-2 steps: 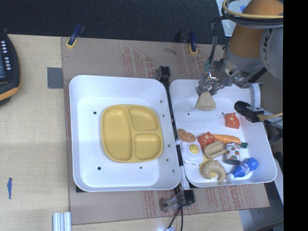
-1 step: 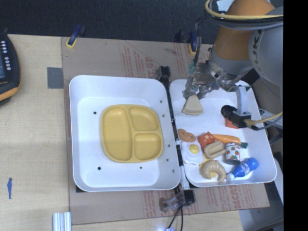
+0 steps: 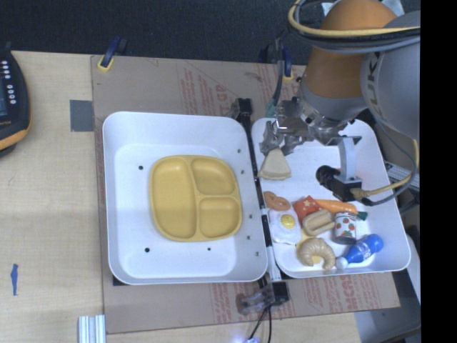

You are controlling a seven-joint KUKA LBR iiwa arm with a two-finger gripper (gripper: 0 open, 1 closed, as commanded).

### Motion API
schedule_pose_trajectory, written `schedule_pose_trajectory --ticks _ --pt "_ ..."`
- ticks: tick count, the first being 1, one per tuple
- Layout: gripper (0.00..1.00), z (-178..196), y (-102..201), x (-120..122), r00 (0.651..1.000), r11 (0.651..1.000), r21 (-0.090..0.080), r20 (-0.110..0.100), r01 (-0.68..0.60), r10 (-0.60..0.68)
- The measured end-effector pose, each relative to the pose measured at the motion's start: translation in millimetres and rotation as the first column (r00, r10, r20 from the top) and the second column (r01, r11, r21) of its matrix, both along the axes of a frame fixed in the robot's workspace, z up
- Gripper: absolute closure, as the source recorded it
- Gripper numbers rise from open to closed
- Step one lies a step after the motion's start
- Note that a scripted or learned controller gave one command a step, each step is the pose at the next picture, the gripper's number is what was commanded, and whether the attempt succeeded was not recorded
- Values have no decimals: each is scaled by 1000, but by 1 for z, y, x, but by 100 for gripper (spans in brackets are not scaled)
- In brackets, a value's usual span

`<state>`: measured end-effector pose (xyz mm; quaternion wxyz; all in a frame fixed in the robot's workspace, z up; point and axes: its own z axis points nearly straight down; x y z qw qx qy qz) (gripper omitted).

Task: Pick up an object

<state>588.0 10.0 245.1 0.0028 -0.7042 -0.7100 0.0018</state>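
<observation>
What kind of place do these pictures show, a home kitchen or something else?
Probably a robotics lab bench, not a kitchen: two shallow white plastic bins sit on taped cardboard, toy foods like a plastic croissant fill one, and a grey robot arm with an orange band reaches in.

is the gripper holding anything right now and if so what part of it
Cannot be told. The gripper sits right above the tan bread slice in the right bin, but no grasp on it is visible.

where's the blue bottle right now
The blue bottle lies in the right bin, near its front right corner, just right of the croissant and below the small can.
</observation>
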Motion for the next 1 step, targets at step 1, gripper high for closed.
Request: schedule_pose_trajectory --ticks 1 --pt "100 23 -26 12 1000 1000 -2 5 6 -6"
